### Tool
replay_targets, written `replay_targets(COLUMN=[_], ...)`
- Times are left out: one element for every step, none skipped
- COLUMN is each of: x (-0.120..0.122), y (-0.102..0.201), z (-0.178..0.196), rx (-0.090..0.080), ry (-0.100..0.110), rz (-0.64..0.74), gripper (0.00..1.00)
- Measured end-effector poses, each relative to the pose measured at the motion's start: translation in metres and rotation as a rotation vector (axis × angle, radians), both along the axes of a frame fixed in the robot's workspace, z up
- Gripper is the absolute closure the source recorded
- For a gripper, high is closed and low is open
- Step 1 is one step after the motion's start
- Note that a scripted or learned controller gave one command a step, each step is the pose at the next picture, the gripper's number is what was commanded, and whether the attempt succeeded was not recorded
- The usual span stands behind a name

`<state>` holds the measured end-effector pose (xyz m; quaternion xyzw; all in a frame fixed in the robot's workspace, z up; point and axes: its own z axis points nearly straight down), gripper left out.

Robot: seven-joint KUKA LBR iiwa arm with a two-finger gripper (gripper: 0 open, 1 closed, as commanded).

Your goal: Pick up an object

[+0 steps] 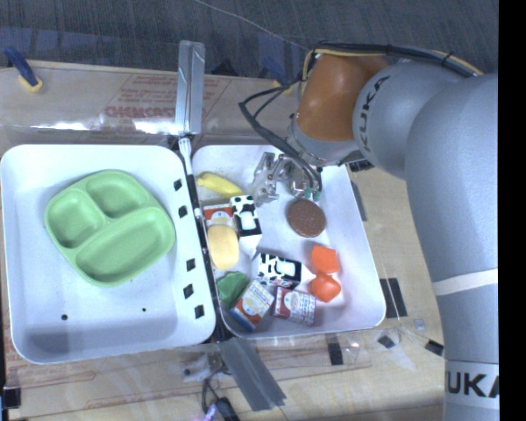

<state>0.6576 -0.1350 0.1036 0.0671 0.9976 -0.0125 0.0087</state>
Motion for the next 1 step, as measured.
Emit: replay_targets(x=[-0.0388], y=[-0.0726], z=[0.0014], rx=[0.022], ry=[0.019], rz=[0.215], gripper=[1.0])
